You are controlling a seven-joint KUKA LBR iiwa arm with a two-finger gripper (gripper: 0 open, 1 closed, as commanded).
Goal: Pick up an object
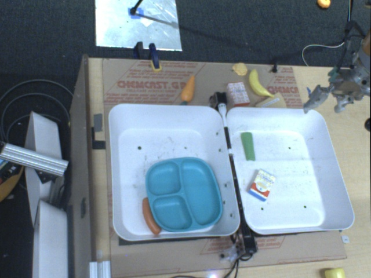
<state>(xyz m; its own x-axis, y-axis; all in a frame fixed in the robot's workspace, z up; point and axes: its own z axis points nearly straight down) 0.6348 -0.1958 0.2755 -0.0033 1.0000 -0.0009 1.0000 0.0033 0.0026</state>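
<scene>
The gripper point(326, 99) is up at the right edge of the frame, hanging just past the upper right corner of the right bin point(330, 149), over the bench rather than over the bin floor. Its two fingers are spread apart and there's nothing between them. Inside the right bin there's a green block point(248, 146) lying lengthwise near the upper left part of the floor, and a small carton point(262, 185) with red, white and blue on it a bit lower, roughly mid-bin, tilted. They're apart from each other and well away from the gripper. The left bin point(124, 155) has a blue divided plate point(184, 193) sitting in its lower middle, with an orange hot dog point(151, 215) right along the plate's lower left edge. Behind the bins on the cardboard: a carrot point(188, 89), a banana point(258, 84) and a small pinkish box point(238, 93), all near the top center.
</scene>
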